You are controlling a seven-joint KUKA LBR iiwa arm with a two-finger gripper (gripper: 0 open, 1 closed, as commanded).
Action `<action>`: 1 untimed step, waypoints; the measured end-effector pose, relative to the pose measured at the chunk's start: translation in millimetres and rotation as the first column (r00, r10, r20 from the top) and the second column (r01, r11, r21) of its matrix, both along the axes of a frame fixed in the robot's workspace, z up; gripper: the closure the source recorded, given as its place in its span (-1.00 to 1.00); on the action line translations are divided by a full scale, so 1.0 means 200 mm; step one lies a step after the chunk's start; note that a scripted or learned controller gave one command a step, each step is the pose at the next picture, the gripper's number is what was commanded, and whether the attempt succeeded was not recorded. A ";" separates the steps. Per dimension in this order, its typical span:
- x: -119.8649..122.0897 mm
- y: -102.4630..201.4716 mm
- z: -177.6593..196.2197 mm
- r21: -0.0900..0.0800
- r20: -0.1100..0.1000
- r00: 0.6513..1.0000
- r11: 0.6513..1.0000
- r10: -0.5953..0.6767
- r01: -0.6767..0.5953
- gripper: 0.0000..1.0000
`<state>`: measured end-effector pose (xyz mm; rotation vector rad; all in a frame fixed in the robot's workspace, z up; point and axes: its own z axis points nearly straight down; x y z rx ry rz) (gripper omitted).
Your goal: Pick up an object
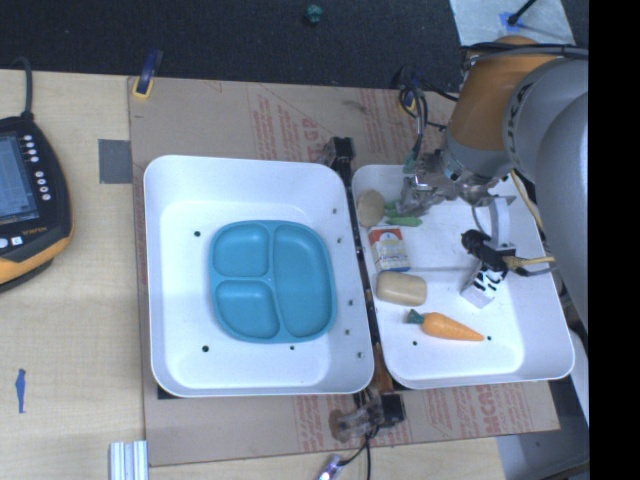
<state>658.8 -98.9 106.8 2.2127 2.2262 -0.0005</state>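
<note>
The right bin (540, 353) holds several objects. A pale oval piece (371, 206) lies at its back left, and in front of it a small packet with a red and white label (390, 249). Further forward lie a tan soap-like block (401, 288) and an orange carrot (448, 327). A black and white object (484, 271) rests toward the right. My gripper (421, 190) hangs low over the bin's back left corner, just right of the oval piece, with a small green item (405, 215) right under it.
The left bin (170, 198) holds a blue divided plate (272, 279). A teach pendant (25, 198) lies on the bench at far left. The grey arm with its orange band (490, 98) crosses the right bin's back right side.
</note>
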 end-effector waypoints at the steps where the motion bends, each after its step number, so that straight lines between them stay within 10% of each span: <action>1: -0.35 -0.21 -0.02 -0.004 0.020 1.000 1.000 -0.001 0.001 1.00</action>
